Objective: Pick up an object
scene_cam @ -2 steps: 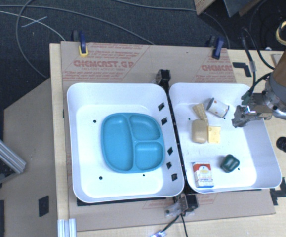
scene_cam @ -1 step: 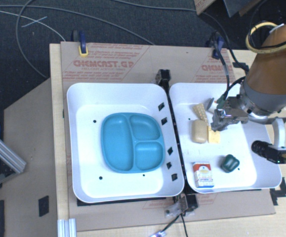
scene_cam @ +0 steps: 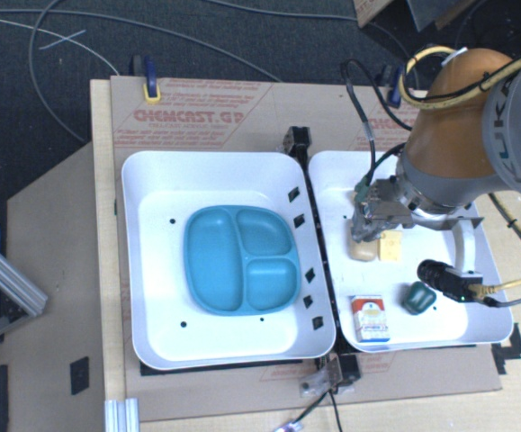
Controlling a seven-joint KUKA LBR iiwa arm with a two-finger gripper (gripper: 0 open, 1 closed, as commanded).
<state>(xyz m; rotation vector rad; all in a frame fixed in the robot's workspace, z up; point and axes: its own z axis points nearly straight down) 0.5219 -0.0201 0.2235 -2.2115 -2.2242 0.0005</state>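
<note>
Judging by the layout, the pick is at the approach-or-grasp stage and nothing is lifted clear yet.

Largest first: the tabletop [scene_cam: 197,106] carries both bins. The arm [scene_cam: 458,124] reaches over the right bin [scene_cam: 341,183], covering its upper right part. The left bin [scene_cam: 152,196] holds one blue divided plate [scene_cam: 242,259], well apart from the work area.

The end effector [scene_cam: 366,232] is low in the right bin, directly over a beige lump [scene_cam: 363,251] — the likely target. The lump appears to rest on the bin floor. A yellow block [scene_cam: 390,247] lies just beside it, on the side away from the left bin. Nearer the front wall of the right bin sit a small carton [scene_cam: 370,320] and a teal object [scene_cam: 417,299], both apart from the end effector.

Remaining, as a judgement: secure the lump, then raise it free of the bin floor.

Limits of the view:
- The wrist body hides the end effector's tip, so how far it is open cannot be told — nor whether it has hold of anything.
- Contact between the end effector and the lump cannot be confirmed.
- The lump's upper part is covered; its full shape is unclear.
- The carton's print is too small to read.
</note>
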